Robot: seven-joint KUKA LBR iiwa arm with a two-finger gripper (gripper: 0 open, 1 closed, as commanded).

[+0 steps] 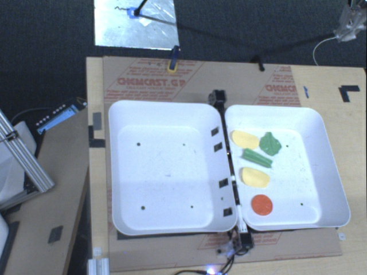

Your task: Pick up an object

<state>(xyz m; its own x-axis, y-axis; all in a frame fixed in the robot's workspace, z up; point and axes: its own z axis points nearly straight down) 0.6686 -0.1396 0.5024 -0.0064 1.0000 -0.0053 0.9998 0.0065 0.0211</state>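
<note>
Lying in the right bin (321,171), toward its left side, are five small pieces: a yellow piece (245,138), a green leafy piece (270,144) just beside it, a green stick-shaped piece (256,158) below them, another yellow piece (255,177), and a round orange-red piece (262,204) nearest the front. The left bin (166,171) adjoins it on the worktop (287,79). At the top right corner shows a pale blurred part, perhaps the end effector (351,22); I cannot tell its opening.

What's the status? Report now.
Right bin holds five pieces: two yellow pieces, green leafy piece, green stick, red disc. All untouched. Nothing blocking them.
</note>
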